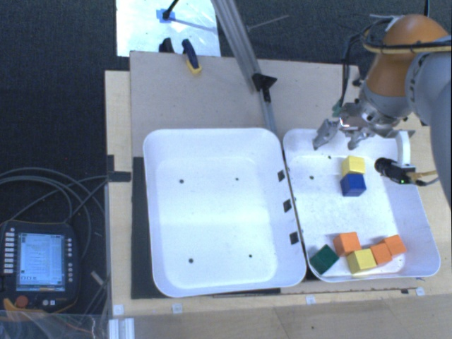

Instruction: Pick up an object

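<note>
End effector [341, 134]: fingers spread wide, holding nothing; yellow block [354, 165] just below and slightly right of it; blue block [353, 185] touching that, farther on.

Yellow cube [354, 164], blue cube [352, 185], white bin [417, 210]

The surface [212, 90] is pale brown board, lit evenly from above, with a lighter wooden edge along its left and front. Around it lies dark carpet [49, 62]. At top, a shiny sheet [141, 20] lies on the floor, glaring with reflected light. A grey pole [236, 34] slants down across the board's far edge. At lower left, a pendant [37, 263] with a lit screen lies among black cables [63, 189].
</note>
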Controlling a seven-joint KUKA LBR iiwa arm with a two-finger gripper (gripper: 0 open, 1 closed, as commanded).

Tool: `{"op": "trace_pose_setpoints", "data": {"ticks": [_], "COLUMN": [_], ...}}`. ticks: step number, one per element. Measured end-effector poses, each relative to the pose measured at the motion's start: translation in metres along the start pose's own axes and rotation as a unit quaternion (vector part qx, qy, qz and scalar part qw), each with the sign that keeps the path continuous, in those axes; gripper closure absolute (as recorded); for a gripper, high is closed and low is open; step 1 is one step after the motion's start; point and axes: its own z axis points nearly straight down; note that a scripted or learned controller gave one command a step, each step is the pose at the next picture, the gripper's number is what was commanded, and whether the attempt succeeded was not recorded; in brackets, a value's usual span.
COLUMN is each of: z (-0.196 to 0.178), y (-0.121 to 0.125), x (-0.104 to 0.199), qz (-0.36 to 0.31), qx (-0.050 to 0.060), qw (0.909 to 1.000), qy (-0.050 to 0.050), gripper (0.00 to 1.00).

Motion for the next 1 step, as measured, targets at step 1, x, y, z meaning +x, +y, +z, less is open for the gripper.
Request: {"op": "trace_pose_setpoints", "data": {"ticks": [1], "z": [0.0518], "y": [-0.0001], "x": [0.0003], "qz": [0.000], "qx": [0.000], "qw": [1.0000], "qy": [0.000], "gripper": [0.00]}}
